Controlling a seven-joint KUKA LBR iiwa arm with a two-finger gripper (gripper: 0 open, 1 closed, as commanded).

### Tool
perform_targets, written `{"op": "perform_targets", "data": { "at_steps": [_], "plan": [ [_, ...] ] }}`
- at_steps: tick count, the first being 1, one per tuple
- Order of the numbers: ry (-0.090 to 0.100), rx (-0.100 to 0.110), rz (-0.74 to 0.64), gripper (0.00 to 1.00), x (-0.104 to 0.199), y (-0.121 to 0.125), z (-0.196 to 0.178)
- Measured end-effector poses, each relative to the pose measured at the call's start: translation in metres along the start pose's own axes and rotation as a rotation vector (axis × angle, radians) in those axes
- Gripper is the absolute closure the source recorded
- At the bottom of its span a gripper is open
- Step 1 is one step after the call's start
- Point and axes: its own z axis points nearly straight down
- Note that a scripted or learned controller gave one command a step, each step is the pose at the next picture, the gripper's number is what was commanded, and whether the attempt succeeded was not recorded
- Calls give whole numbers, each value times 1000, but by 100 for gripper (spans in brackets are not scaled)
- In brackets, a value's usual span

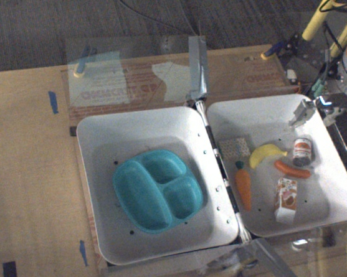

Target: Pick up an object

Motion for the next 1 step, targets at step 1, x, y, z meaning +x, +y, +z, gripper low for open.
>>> {"op": "perform_targets", "data": {
  "at_steps": [1],
  "plan": [
    [-1, -3, 52, 0, -24, -4, 151]
  ]
}}
